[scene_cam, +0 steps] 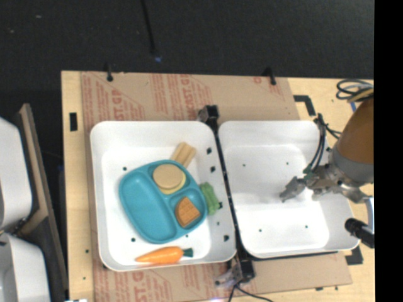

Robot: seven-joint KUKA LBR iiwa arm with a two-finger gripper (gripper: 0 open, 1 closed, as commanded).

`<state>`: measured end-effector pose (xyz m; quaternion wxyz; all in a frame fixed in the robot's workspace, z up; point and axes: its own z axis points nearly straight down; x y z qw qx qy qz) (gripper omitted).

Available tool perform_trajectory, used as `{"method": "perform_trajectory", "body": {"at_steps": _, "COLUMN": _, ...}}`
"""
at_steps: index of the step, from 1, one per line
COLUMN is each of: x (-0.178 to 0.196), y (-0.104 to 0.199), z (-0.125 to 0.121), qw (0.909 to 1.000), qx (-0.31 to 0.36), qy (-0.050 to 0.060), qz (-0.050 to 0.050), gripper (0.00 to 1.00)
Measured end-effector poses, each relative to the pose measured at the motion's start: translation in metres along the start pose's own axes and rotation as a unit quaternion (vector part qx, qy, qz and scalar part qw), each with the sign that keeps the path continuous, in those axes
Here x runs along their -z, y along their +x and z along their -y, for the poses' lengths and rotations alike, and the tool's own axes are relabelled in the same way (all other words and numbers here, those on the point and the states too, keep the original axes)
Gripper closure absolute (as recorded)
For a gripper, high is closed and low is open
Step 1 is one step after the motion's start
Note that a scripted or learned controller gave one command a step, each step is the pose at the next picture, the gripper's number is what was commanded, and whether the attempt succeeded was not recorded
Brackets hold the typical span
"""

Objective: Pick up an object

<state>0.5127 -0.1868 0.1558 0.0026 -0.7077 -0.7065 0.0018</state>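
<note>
The left bin [107,150] holds a blue divided tray [145,209] with a round tan cookie [169,177] and a brown waffle-like piece [187,211] in its compartments. A tan wooden block [184,153] lies at the tray's upper edge, a green piece [210,197] at its right side, and an orange carrot [162,255] near the bin's front wall. My gripper [295,189] hangs over the right bin [271,143], its grey fingers pointing left and apart, nothing between them. The arm's orange band [357,137] is at the right edge.
A black clamp [209,114] sits at the top of the seam between the bins, with another at the bottom [236,274]. The bins rest on a cardboard-covered bench [157,93]. Cables [354,90] lie at the far right.
</note>
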Motion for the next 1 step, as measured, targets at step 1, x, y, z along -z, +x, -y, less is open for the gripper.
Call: {"method": "perform_trajectory", "body": {"at_steps": 1, "x": 0.0546, "y": -0.0258, "z": -0.0605, "qw": 1.0000, "qx": 0.001, "qy": -0.006, "qz": 0.002, "gripper": 0.00}}
